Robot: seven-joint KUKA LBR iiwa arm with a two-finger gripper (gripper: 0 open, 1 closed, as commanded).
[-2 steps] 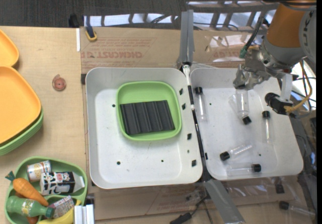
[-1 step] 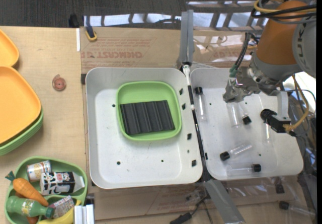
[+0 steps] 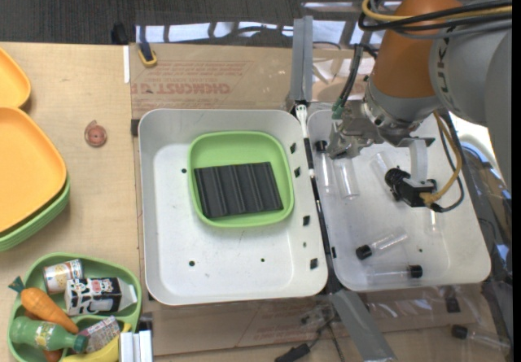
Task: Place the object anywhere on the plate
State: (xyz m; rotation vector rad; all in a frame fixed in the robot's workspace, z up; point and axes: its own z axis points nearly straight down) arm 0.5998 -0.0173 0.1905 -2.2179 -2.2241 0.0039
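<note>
My hand hovers at the right bin's upper left; finger state indeterminable. Clear tubes lie inside (light, stiff, slippery, possibly brittle): grip mid-barrel, across the width. Plate waits left

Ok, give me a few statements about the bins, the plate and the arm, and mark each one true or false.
1. The green plate sits in the left bin. True.
2. A dark ridged slab lies on the plate. True.
3. The arm hangs over the left bin. False: it is over the right bin.
4. Clear tubes with black caps lie in the right bin. True.
5. The bowl of toy food stands inside the right bin. False: it stands on the bench, left of both bins.
</note>
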